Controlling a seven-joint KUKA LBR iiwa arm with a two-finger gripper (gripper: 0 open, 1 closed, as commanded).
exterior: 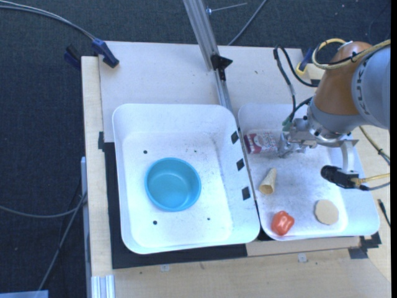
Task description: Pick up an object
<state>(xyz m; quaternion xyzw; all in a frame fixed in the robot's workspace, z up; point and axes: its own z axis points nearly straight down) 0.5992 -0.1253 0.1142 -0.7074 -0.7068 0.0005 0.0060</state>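
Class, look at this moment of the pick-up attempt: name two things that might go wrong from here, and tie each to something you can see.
1. The gripper sits at the end of the small red-and-white packet, so it may catch only the edge and slip off.
2. The packet lies near the right white bin's left wall, so a push might wedge it there.

bowl (pixel 173 184) in left bin (pixel 180 120), cone (pixel 268 180) in right bin (pixel 366 219)

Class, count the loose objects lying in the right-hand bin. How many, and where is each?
4: a packet at the back by the end effector, a cone mid-bin, a red pepper front, a round biscuit front right. The arm may hide more.
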